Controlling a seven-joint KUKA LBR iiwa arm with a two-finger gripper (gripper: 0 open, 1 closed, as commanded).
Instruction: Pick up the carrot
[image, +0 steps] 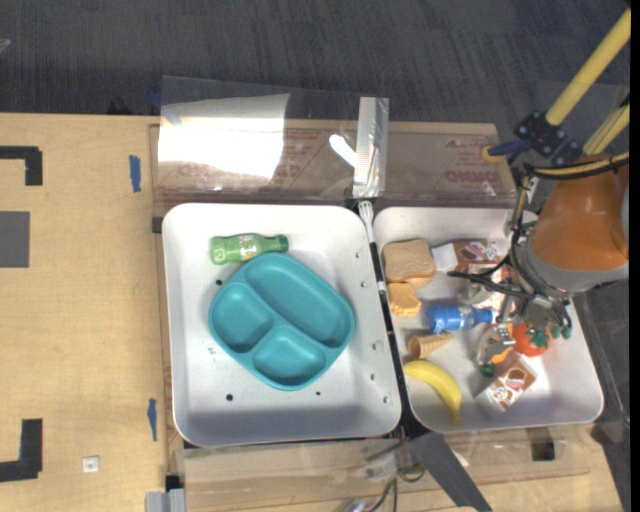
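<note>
Just right of the banana (435, 383), the carrot (528, 340) looks light, stiff, best pinched mid-length; whether the gripper (515, 330) grips it, I cannot tell.

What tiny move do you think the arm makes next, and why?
Probably a short drop straight down. The gripper hangs over the right bin, right at the orange carrot, which lies crowded between a blue bottle and a small carton, so sideways travel risks knocking them.

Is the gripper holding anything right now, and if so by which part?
Cannot be told: the gripper sits low over the carrot in the right bin, but no hold is visible.
</note>
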